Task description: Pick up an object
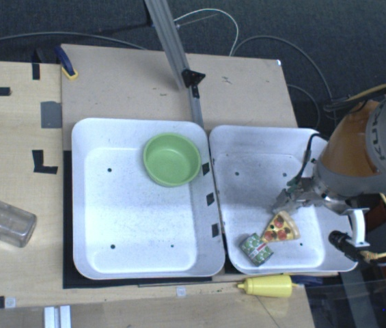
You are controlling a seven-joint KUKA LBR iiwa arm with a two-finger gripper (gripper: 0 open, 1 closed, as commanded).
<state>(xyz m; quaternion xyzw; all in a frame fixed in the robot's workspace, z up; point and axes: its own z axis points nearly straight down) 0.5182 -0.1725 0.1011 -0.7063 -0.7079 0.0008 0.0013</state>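
The gripper, its opening impossible to judge, hovers just above the pizza slice, nothing lifted yet.

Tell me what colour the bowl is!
Light green. The bowl shows plainly in the camera view, in the left bin.

No words, numbers, brands or signs can be read anywhere here. The small green packet, lying in the right bin just left of the pizza-slice toy, has a printed pattern, but it is too small and blurred to make out any letters. The yellow bottle below that bin's near rim shows no legible label. The black tape marks on the table form plain shapes, not letters.
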